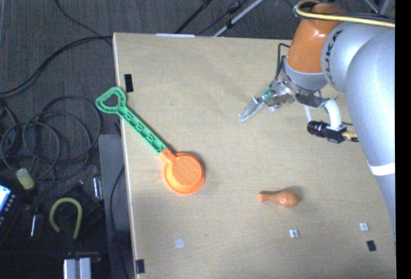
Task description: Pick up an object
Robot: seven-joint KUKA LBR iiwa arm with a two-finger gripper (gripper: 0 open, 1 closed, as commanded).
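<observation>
Toy drumstick, orange-brown, lies low on the bench, right of a sieve with an orange head and green handle. Well above it hangs the claw, fingers nearly together, nothing between them.

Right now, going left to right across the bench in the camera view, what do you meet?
Green-handled orange strainer → gripper → small orange toy → the grey arm with its orange band.
</observation>
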